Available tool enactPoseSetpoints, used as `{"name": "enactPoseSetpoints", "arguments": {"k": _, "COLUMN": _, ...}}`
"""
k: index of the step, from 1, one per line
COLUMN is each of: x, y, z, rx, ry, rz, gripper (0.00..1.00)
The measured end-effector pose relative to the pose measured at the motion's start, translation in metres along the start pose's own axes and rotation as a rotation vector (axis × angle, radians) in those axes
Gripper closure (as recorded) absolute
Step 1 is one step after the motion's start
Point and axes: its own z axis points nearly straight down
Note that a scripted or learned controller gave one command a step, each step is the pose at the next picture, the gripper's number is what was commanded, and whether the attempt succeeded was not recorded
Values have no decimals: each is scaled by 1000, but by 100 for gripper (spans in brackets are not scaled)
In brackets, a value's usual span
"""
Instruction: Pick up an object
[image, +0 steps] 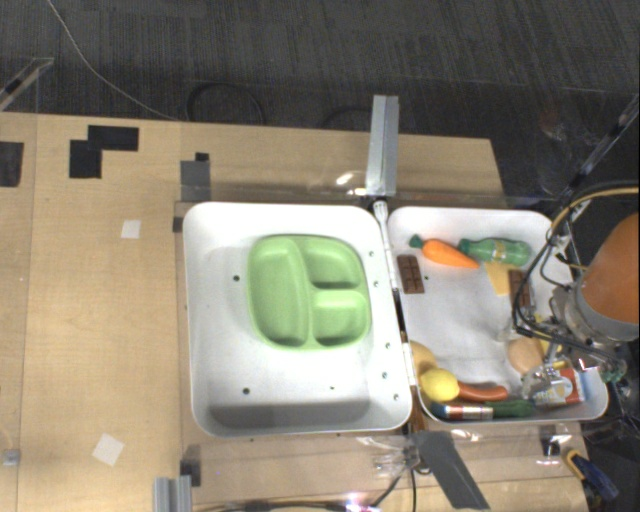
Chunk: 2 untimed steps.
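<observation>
The right bin (455, 315) holds several small items. An orange carrot (442, 253) and a green bottle (496, 250) lie along its far side, and a brown bar (410, 273) lies by its left wall. A yellow lemon (438, 384), a red pepper (483, 391) and an orange-and-green marker (480, 410) crowd the near edge. A tan egg-shaped item (525, 355) sits near the right wall. My gripper (548, 378) is low in the near right corner, just beside the tan item and over a red-and-white packet (572, 386). Cables and the wrist hide what is under it.
The left bin (215, 340) carries a green divided plate (305, 290). A metal post (382, 150) stands behind the seam between the bins. The arm's orange band (612, 265) and black cables (545, 270) overhang the right bin's right wall. Open white floor lies mid right bin.
</observation>
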Motion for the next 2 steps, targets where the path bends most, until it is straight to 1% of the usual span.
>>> {"name": "enactPoseSetpoints", "arguments": {"k": 1, "x": -4, "y": 0, "z": 0, "rx": 1, "ry": 5, "rz": -66, "gripper": 0}}
{"name": "enactPoseSetpoints", "arguments": {"k": 2, "x": -93, "y": 15, "z": 3, "rx": -6, "ry": 4, "rz": -116, "gripper": 0}}
